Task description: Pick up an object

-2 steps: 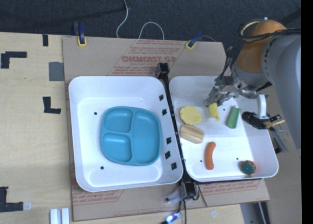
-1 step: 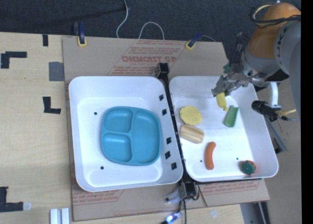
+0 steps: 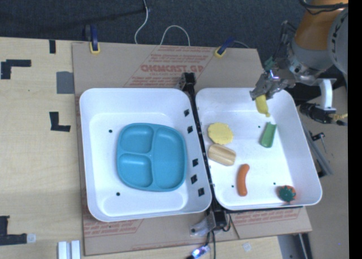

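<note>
A: I go from the left. The left bin (image 3: 93,139) holds a blue divided plate (image 3: 151,156), lying flat in the middle. Both bins stand on a cardboard sheet (image 3: 164,65) on the table (image 3: 34,139).

B: And the right bin?

A: In the right bin (image 3: 308,162) I see a round yellow piece (image 3: 220,133), and touching it from below a tan bun (image 3: 222,154). Nearer to the front lies an orange sausage (image 3: 242,180). A green vegetable (image 3: 267,134) lies more to the right, and a small red and green object (image 3: 287,193) sits in the front right corner.

B: What does the gripper do?

A: The gripper (image 3: 264,95) is over the far edge of the right bin. A small yellow object (image 3: 262,105) hangs from its tip, above the green vegetable and apart from it. It looks pinched there, so the fingers seem narrow, but the picture is small and I cannot see the gap itself.
</note>
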